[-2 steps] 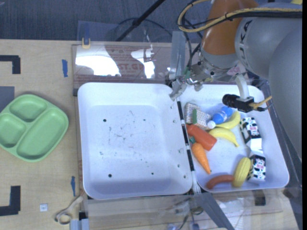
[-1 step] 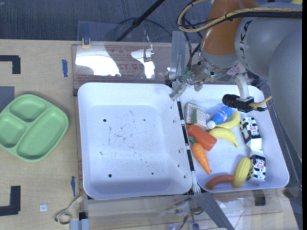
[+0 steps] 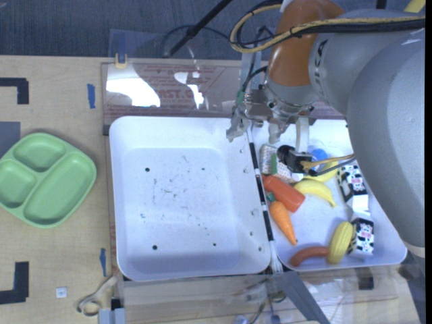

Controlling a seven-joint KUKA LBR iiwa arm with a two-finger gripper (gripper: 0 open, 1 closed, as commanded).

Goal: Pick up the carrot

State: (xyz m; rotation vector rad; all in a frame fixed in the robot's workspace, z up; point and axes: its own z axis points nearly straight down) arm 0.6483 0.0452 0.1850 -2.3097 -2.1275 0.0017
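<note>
Carrot (image 3: 284, 222): lying in right bin (image 3: 385, 238), beside its left wall. Gripper (image 3: 253, 130): above that wall, jaws released, grasping nothing.

— Where's the carrot (image 3: 283, 222)?

— In the right bin (image 3: 386, 248), near its left wall, tip pointing down, just below a red pepper (image 3: 284, 192). A banana (image 3: 318, 190) lies beside them, a sausage (image 3: 309, 255) and a corn cob (image 3: 341, 241) lower down.

— And the pincer (image 3: 255, 128)?

— Up at the bins' far edge, over the divide, apart from the carrot. A green sectioned plate (image 3: 44, 178) sits on the tabletop (image 3: 54, 86), left of the left bin (image 3: 182, 194).
</note>
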